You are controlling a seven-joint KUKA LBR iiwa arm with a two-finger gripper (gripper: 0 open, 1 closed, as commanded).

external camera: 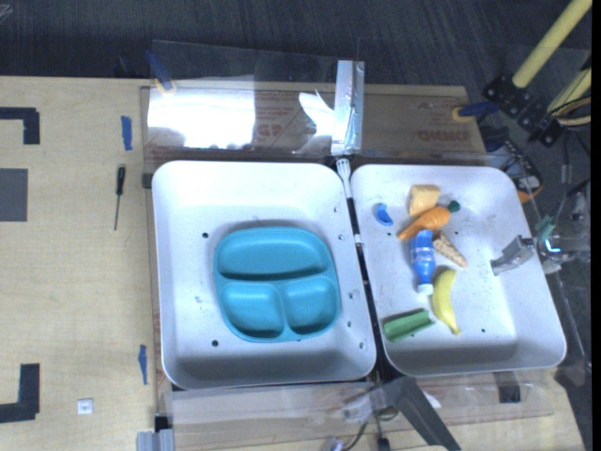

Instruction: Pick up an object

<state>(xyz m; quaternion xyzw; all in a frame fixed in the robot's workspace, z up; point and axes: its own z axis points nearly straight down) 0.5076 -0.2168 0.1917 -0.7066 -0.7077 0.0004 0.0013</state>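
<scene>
On the wooden counter (pixel 75 280) two shallow white bins are set side by side, edges touching. The left bin (pixel 178 205) is occupied by a teal divided tray (pixel 277 283), laid flat near its middle, with one long compartment toward the far side and two smaller ones toward the near side. Small toy items are gathered in the left half of the right bin (pixel 488 336): a small blue piece (pixel 383 215) near the far left, a tan wedge (pixel 423 197) at the far end of the cluster, an orange carrot (pixel 427 221) lying slanted just below it, a blue and white bottle (pixel 424 259) pointing toward the near side, a pale cone-like piece (pixel 450 251) just beside the bottle, a yellow banana (pixel 445 300) below them, and a green cylinder (pixel 408 324) lying near the banana's lower end. The gripper (pixel 515 255) is seen over the right edge of that bin, well apart from the cluster, and nothing is seen between its fingers; whether they are apart or together cannot be told.
</scene>
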